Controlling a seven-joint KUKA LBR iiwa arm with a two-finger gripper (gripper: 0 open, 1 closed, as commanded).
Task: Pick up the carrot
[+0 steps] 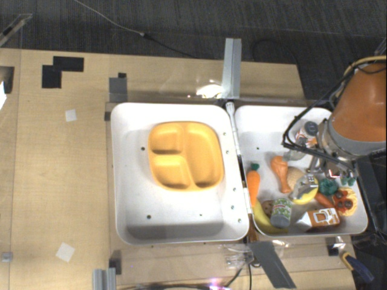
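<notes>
The carrot is orange with a green top and lies along the left wall of the right bin, its green end pointing to the back. My gripper hangs low over the middle of that bin, right of the carrot and apart from it. A pile of toy food lies under and around the gripper. The arm's orange band covers the bin's right side.
A drumstick lies between carrot and gripper. A banana, a small can and a carton sit near the front of the right bin. The left bin holds a yellow divided plate.
</notes>
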